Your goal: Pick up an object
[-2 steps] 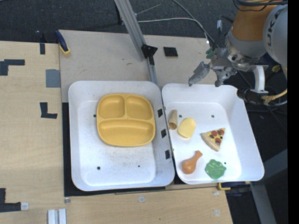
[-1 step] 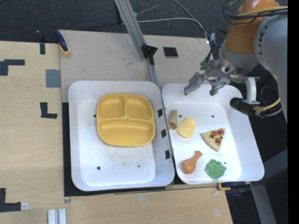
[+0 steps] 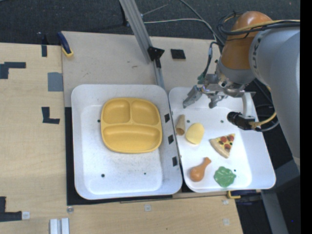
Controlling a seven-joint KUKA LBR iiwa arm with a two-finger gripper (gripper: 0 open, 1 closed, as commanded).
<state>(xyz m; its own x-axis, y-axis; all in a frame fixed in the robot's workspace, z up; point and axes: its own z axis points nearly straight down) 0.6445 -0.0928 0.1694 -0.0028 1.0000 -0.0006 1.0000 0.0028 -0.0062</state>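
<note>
My gripper (image 3: 201, 101) hangs over the far left part of the right bin (image 3: 261, 165), open, with nothing between its fingers (image 3: 189, 99). Below it in that bin lie a tan roll (image 3: 180, 125) by the left wall and a pale yellow lump (image 3: 194, 133) beside it. Further toward the front are a pizza slice (image 3: 224, 145), a brown drumstick (image 3: 200, 169) and a green broccoli piece (image 3: 224, 176). All of them rest on the bin floor, apart from the gripper.
The left bin (image 3: 87, 165) holds a yellow divided plate (image 3: 131, 125). A slanted grey metal post (image 3: 139, 26) rises behind the bins. The arm's grey body and orange band (image 3: 243, 38) stand over the right bin's far right corner.
</note>
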